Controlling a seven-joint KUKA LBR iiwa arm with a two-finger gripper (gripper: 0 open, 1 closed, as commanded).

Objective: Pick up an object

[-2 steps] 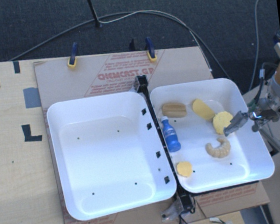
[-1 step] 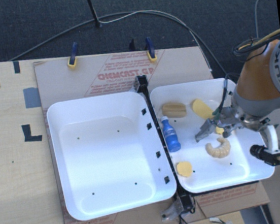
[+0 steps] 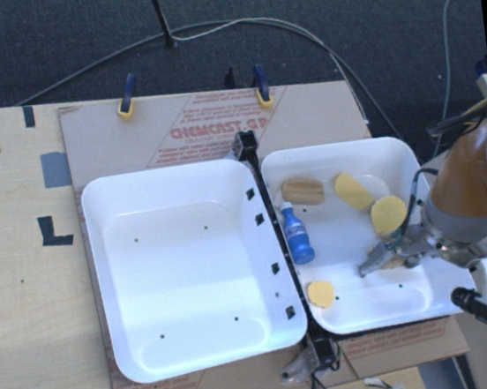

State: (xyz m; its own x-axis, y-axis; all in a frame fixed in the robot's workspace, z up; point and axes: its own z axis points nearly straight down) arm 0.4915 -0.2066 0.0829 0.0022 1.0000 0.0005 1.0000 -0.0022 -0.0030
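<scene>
**Operator:** Nearest your lens, what do you have?

**Spotter:** Your arm (image 3: 469, 182), coming in from the right: smooth grey casing with the orange band bulging over the right bin (image 3: 417, 295). Its gripper (image 3: 370, 266) sits low inside that bin, dark metal fingers pointing left over the bare white floor. You can see them slightly apart, with nothing between them.

**Operator:** And the things to pick?

**Spotter:** All in the right bin. A blue bottle (image 3: 297, 235), glossy plastic with a white cap, lies along the left wall. A tan block (image 3: 303, 192), rounded and matte like wood, rests near the back wall just above the bottle. Two yellow discs (image 3: 353, 189) (image 3: 388, 213), soft-looking like sponge, lie near the back right; the nearer one is just above the gripper's fingers, though you cannot tell whether they touch. A small yellow round piece (image 3: 321, 294) sits alone near the front left corner.

**Operator:** The surroundings?

**Spotter:** You have the left bin (image 3: 183, 273), shallow moulded white plastic with rounded corners and small dark dots on its floor. Both bins rest on a cardboard sheet (image 3: 208, 127) printed in red, held by two blue-and-yellow clamps (image 3: 127, 98) (image 3: 260, 85). Under that is a pale wooden bench (image 3: 17, 263) with dark tape marks, then dark carpet (image 3: 54, 36) crossed by cables (image 3: 239, 25).
</scene>
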